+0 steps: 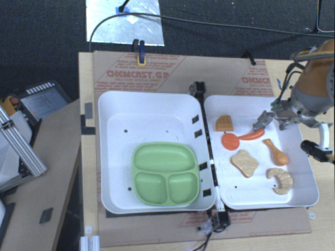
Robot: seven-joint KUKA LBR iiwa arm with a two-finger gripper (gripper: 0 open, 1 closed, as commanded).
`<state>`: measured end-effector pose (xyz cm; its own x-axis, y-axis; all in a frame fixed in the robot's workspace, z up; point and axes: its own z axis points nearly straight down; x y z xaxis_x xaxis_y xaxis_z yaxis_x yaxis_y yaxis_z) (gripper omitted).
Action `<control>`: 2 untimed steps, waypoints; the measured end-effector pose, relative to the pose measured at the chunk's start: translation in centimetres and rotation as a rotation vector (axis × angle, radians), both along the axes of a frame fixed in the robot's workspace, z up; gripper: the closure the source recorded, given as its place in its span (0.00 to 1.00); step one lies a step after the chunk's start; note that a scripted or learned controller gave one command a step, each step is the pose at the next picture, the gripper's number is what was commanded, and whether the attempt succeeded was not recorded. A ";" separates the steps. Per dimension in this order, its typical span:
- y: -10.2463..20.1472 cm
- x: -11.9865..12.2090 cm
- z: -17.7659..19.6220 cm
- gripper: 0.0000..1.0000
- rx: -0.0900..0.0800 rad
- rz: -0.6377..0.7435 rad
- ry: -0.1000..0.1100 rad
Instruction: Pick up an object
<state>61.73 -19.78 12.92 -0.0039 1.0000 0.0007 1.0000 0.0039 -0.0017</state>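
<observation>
Even, bright overhead light; soft shadows; foil sheet (125, 14) glares; slightly soft, perhaps compressed.

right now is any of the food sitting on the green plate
No, the green plate lies in the left bin, while the food pieces such as the bread slice lie in the right bin.

The setting is a robotics laboratory test cell. Indicators: a workbench (63, 140) covered with protective board, two white bins (115, 119) mounted side by side, an industrial robot arm (316, 82) at the right, exposed cables (220, 27) across dark floor carpet, an aluminium extrusion (18, 143) at left, and toy food props (245, 163) instead of real goods.
</observation>
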 end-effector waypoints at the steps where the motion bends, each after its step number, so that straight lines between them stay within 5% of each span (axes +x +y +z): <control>1: -0.1 0.2 1.4 1.00 -0.003 0.001 -0.007; 2: -0.3 0.4 7.9 1.00 -0.003 0.000 -0.009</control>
<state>62.16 -20.03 20.82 -0.0044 1.0000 -0.0026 1.0000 0.0044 0.0077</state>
